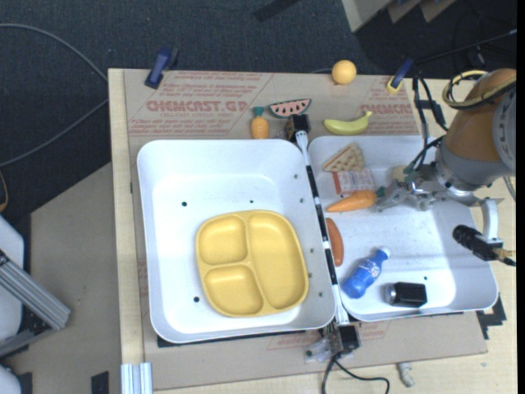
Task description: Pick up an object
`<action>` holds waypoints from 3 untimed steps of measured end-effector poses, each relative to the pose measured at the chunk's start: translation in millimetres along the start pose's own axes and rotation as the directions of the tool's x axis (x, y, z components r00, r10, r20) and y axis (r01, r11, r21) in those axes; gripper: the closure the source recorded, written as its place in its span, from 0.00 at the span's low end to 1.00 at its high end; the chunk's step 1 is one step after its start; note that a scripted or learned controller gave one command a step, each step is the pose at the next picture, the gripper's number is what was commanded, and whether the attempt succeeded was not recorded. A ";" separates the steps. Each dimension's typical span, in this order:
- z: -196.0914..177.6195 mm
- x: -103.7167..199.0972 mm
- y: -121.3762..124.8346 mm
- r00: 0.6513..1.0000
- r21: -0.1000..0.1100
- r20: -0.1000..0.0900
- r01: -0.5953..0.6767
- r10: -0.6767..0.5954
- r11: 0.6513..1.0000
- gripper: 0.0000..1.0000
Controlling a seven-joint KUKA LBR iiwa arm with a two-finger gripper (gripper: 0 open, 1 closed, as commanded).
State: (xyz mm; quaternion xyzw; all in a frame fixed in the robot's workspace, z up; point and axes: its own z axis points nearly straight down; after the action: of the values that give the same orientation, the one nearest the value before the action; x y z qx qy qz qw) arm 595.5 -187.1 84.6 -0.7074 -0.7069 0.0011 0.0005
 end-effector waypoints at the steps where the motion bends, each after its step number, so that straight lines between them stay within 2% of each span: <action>1: -0.8 -10.0 66.3 1.000 -0.004 0.000 0.002 -0.002 1.000 0.00; 2: -11.5 -10.1 67.0 1.000 -0.006 0.003 0.003 -0.003 1.000 1.00; 3: -102.8 113.0 63.2 1.000 -0.008 -0.003 0.006 -0.006 1.000 1.00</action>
State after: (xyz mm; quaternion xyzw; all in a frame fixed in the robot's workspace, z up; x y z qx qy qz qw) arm 659.0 -74.0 187.1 -0.7054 -0.7088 -0.0030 -0.0013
